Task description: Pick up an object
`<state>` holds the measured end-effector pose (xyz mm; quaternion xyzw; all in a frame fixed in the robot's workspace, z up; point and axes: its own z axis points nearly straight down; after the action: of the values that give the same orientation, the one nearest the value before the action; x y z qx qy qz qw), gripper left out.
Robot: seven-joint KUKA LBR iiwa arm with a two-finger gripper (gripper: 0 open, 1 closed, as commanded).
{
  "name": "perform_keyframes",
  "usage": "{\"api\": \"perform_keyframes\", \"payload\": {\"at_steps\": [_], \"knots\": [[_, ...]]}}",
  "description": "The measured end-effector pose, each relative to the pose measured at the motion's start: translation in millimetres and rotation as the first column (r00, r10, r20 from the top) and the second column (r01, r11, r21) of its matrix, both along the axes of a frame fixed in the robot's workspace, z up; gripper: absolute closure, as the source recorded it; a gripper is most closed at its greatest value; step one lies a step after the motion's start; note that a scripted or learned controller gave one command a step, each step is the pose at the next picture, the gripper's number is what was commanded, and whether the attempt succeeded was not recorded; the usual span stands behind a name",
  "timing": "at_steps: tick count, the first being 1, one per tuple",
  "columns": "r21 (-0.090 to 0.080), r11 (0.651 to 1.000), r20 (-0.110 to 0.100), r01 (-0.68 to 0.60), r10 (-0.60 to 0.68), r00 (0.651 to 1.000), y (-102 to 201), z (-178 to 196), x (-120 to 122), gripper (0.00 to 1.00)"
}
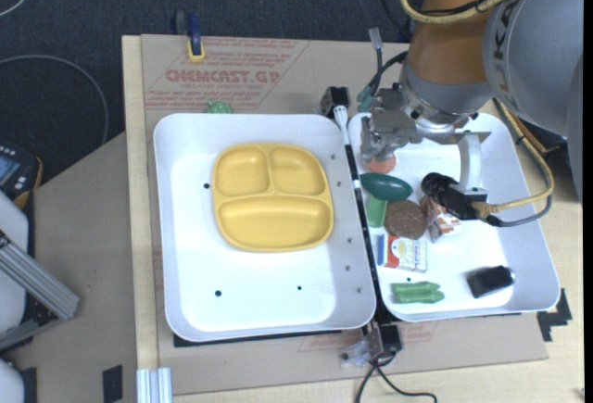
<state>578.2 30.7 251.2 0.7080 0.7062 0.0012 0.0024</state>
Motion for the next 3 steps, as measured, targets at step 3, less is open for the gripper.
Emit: {"api": "perform_keyframes", "payload": {"at_steps": [3], "knots": [[0.003,1.000,-0.002,-0.009,0.009,1.000,4.7,-38.6,-98.7,1.00]]}}
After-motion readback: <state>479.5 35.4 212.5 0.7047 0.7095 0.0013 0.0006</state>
